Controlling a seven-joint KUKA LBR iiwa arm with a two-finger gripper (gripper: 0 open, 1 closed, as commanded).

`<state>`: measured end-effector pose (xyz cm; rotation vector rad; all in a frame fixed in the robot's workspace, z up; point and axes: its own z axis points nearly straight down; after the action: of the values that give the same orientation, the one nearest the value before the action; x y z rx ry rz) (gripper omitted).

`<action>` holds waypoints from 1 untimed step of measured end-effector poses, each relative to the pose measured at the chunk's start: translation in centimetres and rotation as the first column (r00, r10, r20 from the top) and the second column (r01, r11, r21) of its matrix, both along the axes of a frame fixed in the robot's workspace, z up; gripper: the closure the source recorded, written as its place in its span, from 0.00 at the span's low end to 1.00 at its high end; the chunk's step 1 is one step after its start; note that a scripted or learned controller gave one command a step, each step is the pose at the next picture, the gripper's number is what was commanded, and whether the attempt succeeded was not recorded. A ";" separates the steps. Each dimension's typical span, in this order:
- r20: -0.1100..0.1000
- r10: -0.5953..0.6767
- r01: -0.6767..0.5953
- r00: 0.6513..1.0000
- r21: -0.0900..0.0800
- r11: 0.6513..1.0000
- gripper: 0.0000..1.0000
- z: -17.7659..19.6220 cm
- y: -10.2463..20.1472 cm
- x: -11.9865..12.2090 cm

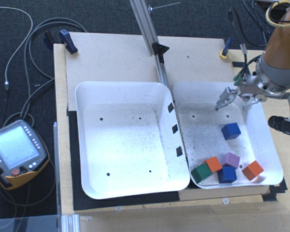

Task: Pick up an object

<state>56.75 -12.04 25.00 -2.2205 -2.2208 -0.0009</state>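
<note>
Blocks lie in the right bin (261, 129): a blue cube (230, 130) alone near the middle, and at the near edge a cluster of green block (201, 172), orange block (213, 164), purple block (230, 159), second blue block (226, 174) and, just apart, another orange cube (253, 170). Above the bin's far part hangs the gripper (235, 99), fingers spread and holding nothing. The left bin (87, 100) sits beside it on the bench (111, 57).

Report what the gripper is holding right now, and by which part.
Nothing is held. The gripper hangs above the right bin, its open fingers bare; the nearest blue cube lies apart below.
</note>
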 end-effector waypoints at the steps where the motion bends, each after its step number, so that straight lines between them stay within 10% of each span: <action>1: 0.007 -0.003 0.003 1.000 -0.005 1.000 0.00 4.1 -3.5 -2.5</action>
<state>54.25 -15.53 29.14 -2.2302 -2.2231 -0.0037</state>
